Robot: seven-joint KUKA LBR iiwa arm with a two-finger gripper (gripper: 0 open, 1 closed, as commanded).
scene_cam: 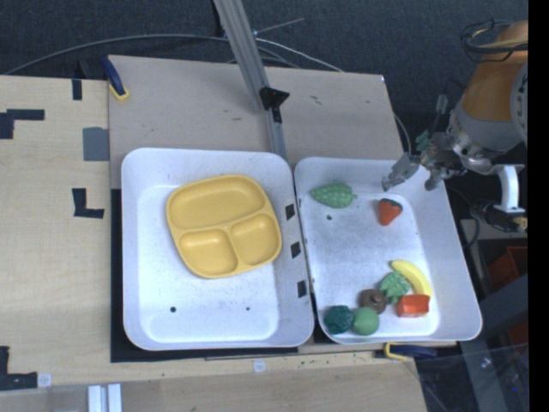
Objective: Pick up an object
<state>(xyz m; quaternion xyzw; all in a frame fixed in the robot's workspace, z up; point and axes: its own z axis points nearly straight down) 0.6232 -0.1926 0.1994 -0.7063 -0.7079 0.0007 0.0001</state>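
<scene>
My gripper (pixel 418 175) hangs over the far right corner of the right bin (pixel 446 230), fingers spread apart and nothing between them. Just below and left of it lies a red strawberry (pixel 389 211). A green leafy vegetable (pixel 333 196) rests at the bin's far left. Near the front edge sit a yellow banana (pixel 413 276), a green broccoli piece (pixel 394 287), a red block (pixel 413 305), a brown ring-shaped piece (pixel 372 299), a light green ball (pixel 366 321) and a dark green piece (pixel 338 319).
The left bin (pixel 146 256) holds a yellow divided plate (pixel 224 225). A slanted metal pole (pixel 249 54) rises behind the bins. The wooden bench (pixel 51 230) extends to the left.
</scene>
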